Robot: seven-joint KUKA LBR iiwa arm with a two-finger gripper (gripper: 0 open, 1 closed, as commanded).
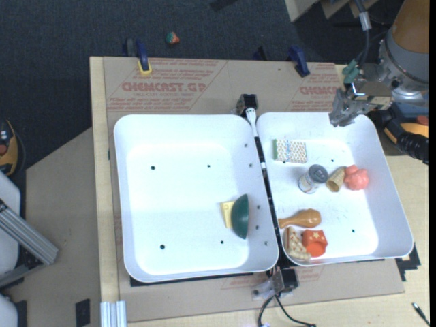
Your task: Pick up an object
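Gripper (343, 116) hangs over the right bin's (388, 182) back corner, probably lining up on the toys; can't tell its grip state.

Wedge (237, 214) in left bin (136, 142)

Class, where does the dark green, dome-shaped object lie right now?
The dark green dome-shaped object lies in the left white bin, near its right wall, touching a small yellow piece on its left.
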